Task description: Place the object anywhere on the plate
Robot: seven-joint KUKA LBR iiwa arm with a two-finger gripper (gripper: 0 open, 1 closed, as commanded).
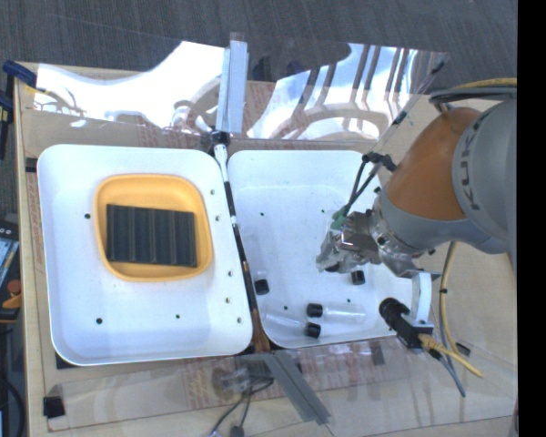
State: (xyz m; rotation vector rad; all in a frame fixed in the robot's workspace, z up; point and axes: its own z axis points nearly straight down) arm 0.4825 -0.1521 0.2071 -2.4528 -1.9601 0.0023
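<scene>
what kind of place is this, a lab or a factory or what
Most likely a robotics lab test bench: a grey and orange arm reaches over two white bins, one holding a yellow plate, with loose cables at the bench edge.

The arm (pixel 464 185) entered from the right of the camera view, its grey casing and orange band bulking at the frame edge. The wrist angled downward and to the left. The pincer (pixel 344 248) sat at the end of the wrist, low over the right-hand bin, pointing toward the left.
</scene>
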